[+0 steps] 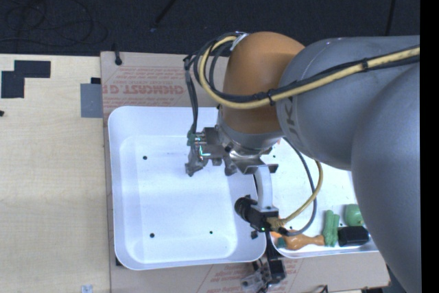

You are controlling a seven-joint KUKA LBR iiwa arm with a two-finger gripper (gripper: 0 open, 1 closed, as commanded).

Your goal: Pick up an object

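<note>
Grey arm; green object (ridged), right bin

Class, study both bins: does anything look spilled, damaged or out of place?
Nothing stands out. The green pieces, black item and orange object lie inside the right bin, none spilled over.

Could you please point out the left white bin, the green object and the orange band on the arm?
Left white bin [171,216]: camera view, bare floor.
Green object [331,226]: camera view, its middle, right bin.
Orange band [257,82]: camera view, rounded top.
</note>
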